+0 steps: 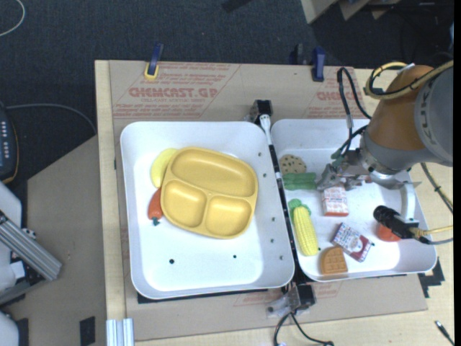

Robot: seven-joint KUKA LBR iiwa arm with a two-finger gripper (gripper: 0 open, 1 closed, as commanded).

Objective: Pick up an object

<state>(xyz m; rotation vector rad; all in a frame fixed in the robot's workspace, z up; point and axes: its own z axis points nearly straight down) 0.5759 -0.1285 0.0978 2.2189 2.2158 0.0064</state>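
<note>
Yellow divided plate (pixel 209 193), well apart from the pincer (pixel 338 177), is looking like smooth glossy plastic. White bin (pixel 216 265) under it is shining too. Corn cob (pixel 305 229) near the pincer is showing bumpy plastic, and the bench (pixel 216 85) is wearing matt printed paper.

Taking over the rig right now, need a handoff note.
Gripper: over the right bin, at the white packet; no object seen in it.
Right bin: cookie, corn, red packet, cracker.
Left bin: yellow tray, carrot at its edge.
Done: nothing lifted.
Left: grasp one object and raise it; the white packet is nearest.
</note>
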